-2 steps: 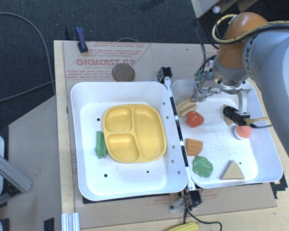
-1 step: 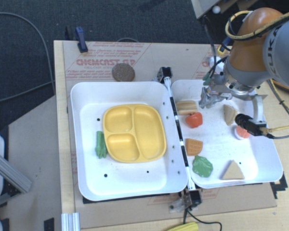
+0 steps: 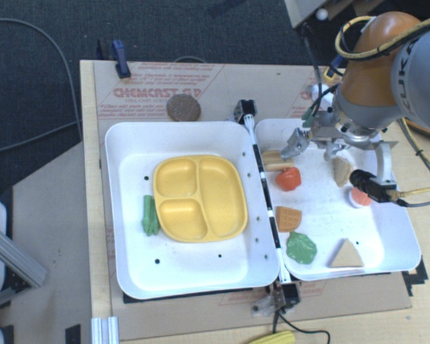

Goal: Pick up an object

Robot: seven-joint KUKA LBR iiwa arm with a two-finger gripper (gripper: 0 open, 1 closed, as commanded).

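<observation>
Over right bin [image 3: 405, 253], arm [image 3: 387, 70] bent downward, above red tomato [image 3: 289, 178].

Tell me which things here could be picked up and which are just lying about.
Could be picked: red tomato, waffle piece, green leafy piece, tan wedge, green pod.

Lying about: yellow divided plate, brown disc, blue clip.

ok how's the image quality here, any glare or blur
Camera view: even, soft lighting; the white bins look bright but not blown out; faint shadows under the yellow tray; the gripper and arm look slightly soft, the toy foods sharp enough to identify.
</observation>
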